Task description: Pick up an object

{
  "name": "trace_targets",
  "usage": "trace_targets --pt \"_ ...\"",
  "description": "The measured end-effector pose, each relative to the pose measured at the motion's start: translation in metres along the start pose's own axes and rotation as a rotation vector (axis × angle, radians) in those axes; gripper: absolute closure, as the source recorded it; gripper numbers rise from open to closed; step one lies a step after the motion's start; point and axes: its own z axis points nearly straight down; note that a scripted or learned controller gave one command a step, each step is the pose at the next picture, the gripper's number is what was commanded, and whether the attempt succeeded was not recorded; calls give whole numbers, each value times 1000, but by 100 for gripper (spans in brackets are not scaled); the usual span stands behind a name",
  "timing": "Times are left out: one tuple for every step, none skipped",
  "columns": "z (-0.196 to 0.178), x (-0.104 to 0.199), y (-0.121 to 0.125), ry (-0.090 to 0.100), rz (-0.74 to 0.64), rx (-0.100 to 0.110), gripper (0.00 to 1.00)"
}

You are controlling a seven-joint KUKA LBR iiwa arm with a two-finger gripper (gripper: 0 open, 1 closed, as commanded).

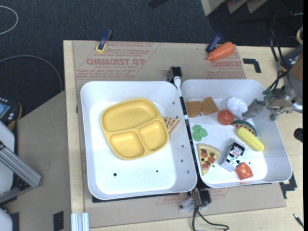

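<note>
Red and glossy, the small round toy tomato (225,116) sits in the right-hand shallow white bin (281,150), near the grey two-finger gripper (253,109), whose open state I cannot tell from above. It probably handles light, hard and slippery; pinching across its widest middle seems safest, since it may roll toward the white ball (236,104).

A brown bench board (144,59) printed with red lettering carries two white bins. The left bin (96,167) holds a yellow divided plate (134,127), and a small waffle-patterned piece (172,124) lies just beside the plate's right edge. On the far part of the board sit a blue and yellow clamp (102,41) at the left and an orange clamp (221,51) at the right. Dark carpet (72,8) lies beyond.
</note>
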Motion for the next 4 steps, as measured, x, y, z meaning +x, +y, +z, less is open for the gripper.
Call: trace_targets --pt "-6 0 3 -3 -3 -12 0" --pt "54 8 -2 0 -3 -4 0" --pt "105 7 -1 -5 -2 -12 0" --pt "93 8 -1 -5 -2 -15 100"
